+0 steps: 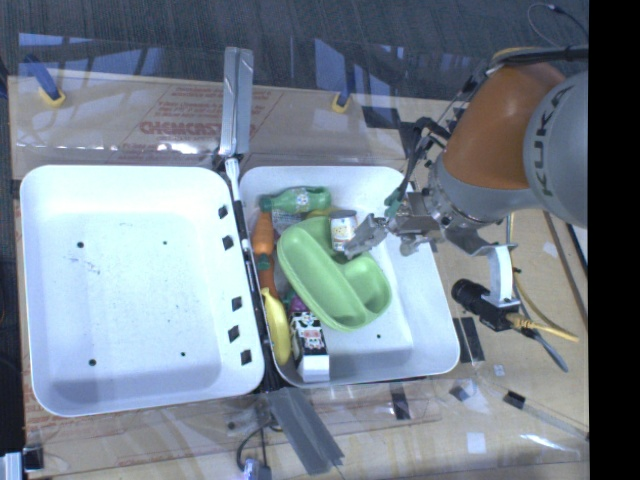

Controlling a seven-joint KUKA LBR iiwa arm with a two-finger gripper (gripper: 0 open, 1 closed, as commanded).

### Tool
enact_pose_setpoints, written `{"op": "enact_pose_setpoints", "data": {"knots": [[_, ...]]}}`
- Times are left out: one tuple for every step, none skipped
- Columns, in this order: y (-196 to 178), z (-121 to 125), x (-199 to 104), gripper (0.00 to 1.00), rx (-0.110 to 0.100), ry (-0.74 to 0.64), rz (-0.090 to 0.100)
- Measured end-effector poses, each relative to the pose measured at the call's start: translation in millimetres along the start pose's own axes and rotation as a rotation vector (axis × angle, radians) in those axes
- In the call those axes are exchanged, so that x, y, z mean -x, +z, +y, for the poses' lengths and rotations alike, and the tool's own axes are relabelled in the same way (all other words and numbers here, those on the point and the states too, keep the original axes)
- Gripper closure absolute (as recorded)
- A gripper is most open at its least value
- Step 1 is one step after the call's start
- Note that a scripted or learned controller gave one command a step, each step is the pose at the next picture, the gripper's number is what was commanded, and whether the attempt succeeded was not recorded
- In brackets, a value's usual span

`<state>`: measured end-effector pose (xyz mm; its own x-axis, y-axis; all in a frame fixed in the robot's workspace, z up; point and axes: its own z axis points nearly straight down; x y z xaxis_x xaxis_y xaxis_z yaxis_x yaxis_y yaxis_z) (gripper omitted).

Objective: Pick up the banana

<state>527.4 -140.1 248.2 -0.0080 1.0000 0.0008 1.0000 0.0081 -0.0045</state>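
Note:
The yellow banana (276, 325) lies along the left wall of the right bin (430, 308), its length running front to back, just left of a green bowl (335, 278). My gripper (362, 238) hangs over the bowl's upper right rim, next to a small can (343, 230). It is well to the right of the banana and further back, and it touches nothing that I can make out. Nothing yellow shows at the gripper.
An orange carrot (263, 236) and a green bottle (296, 200) lie at the back left of the right bin. A small printed carton (311, 346) stands at its front, beside the banana's near end. The left bin (60, 268) sits alongside.

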Motion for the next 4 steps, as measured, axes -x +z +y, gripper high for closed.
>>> {"op": "enact_pose_setpoints", "data": {"knots": [[135, 18, -19, 0.00, 0.027, -0.066, -0.008], [142, -30, 7, 0.00, 0.042, -0.104, -0.015], [129, -49, 19, 0.00, 0.009, 0.004, -0.004], [94, 2, 22, 0.00, 0.002, -0.047, 0.000]]}}
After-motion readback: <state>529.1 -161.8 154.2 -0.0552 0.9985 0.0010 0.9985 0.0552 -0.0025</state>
